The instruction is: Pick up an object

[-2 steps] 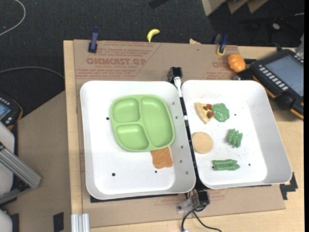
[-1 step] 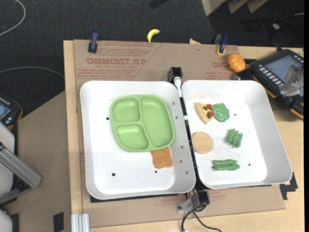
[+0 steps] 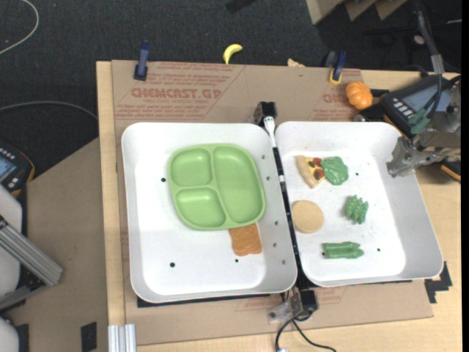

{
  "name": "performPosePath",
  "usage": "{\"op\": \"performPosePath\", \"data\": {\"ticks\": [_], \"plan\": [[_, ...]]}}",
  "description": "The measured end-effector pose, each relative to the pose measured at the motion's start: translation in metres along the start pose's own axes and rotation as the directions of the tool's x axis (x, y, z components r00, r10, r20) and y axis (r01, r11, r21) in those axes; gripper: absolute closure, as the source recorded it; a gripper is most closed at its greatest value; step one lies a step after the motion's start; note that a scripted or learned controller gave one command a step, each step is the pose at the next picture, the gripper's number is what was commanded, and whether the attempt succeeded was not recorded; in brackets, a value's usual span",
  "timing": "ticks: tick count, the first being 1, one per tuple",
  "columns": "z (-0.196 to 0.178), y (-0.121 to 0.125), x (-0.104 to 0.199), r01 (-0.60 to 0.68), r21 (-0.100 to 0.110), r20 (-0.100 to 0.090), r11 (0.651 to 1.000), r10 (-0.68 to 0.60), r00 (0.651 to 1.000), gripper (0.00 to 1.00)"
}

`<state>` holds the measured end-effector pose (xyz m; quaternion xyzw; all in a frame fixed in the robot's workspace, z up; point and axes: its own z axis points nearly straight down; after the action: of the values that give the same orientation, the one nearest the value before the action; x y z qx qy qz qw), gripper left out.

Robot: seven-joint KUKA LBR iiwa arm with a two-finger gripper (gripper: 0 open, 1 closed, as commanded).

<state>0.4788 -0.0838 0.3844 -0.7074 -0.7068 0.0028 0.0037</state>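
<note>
- Small toy foods are lying loose in the right shallow white bin (image 3: 410,218): a round tan cookie (image 3: 307,216), a pizza slice (image 3: 311,170), green leafy pieces (image 3: 357,210).
- The grey gripper (image 3: 407,160) is hovering at that bin's right rim, carrying nothing; its opening is unclear.
- Risk: low, flat items are likely slipping out of a closing pinch.

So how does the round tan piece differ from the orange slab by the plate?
The round tan piece is a pale disc in the right bin; the orange slab is darker, roughly rectangular, in the left bin, touching the green plate. Both lie flat.
</note>
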Motion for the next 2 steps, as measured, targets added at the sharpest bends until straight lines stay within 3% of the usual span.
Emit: {"op": "performPosePath", "data": {"ticks": [1, 2], "plan": [[-0.123, 0.011, -0.033, -0.002, -0.026, 0.006, 1.000, 0.002, 1.000, 1.00], [-0.041, -0.001, -0.032, -0.001, -0.003, 0.000, 1.000, 0.001, 1.000, 1.00]]}}
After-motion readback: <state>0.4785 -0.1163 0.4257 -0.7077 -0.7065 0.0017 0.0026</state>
